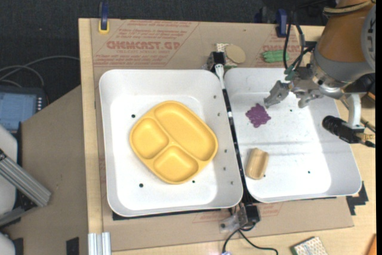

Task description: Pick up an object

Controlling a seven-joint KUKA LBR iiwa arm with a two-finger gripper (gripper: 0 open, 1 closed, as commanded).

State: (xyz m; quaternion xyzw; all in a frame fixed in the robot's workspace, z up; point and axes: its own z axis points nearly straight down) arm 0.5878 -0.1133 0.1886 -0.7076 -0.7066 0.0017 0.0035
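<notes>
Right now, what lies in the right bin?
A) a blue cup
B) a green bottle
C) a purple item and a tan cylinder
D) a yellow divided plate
C: the purple item and the tan cylinder lie on the right bin's floor.

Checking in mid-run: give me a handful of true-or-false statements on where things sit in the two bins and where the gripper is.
1. The yellow divided plate lies in the left bin. True.
2. The purple object lies in the same bin as the plate. False: it lies in the right bin.
3. The tan cylinder lies nearer the front edge of the right bin than the purple object. True.
4. The gripper holds the tan cylinder. False: the gripper is over the back of the right bin, apart from the cylinder, with nothing between its fingers.
5. The plate has one undivided well. False: it has three compartments.
</notes>
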